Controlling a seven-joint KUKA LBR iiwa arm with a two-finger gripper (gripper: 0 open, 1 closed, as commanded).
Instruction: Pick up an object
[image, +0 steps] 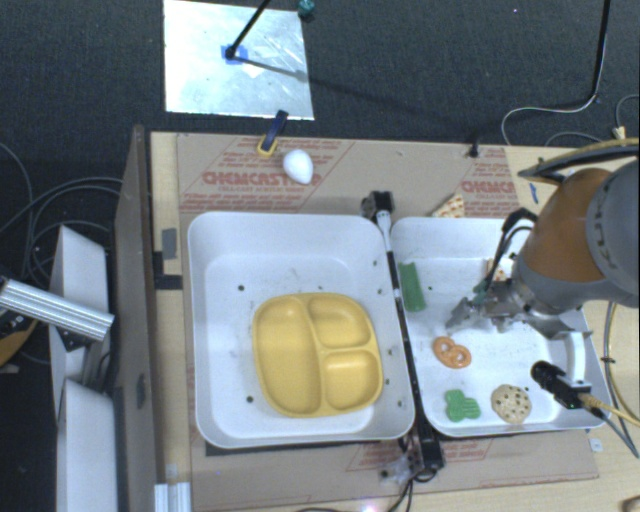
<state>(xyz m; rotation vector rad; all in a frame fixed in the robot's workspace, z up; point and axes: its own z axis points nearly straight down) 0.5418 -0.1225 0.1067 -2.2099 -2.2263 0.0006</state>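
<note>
The right bin (440, 240) holds a green stick (410, 286) by its left wall. An orange pretzel (451, 352) lies mid-bin, with a green toy piece (461, 405) and a chocolate-chip cookie (511, 402) near the front edge. My gripper (472, 312) hangs low over the right bin, just above and to the right of the pretzel and right of the green stick. Nothing shows held in it. The grey arm with its orange band (565, 235) covers the bin's right part.
The left bin (225, 250) holds a yellow divided plate (317, 352). Behind the bins, a white egg (297, 165) and a cracker (450, 207) lie on the cardboard. Cables run along the bench's right side and past the left edge.
</note>
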